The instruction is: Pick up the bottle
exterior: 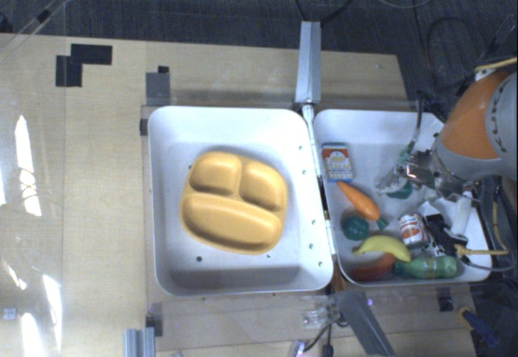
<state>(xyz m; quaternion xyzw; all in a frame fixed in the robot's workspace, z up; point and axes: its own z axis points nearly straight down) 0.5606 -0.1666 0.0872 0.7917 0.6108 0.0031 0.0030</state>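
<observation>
Gripper hangs over right bin, finger state impossible to tell; green bottle lies at near edge, partly hidden behind banana.

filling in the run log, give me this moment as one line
task: pick up bottle | gripper: above right bin, fingers unclear | green bottle: lying at near edge, not held | left bin: yellow tray
</observation>
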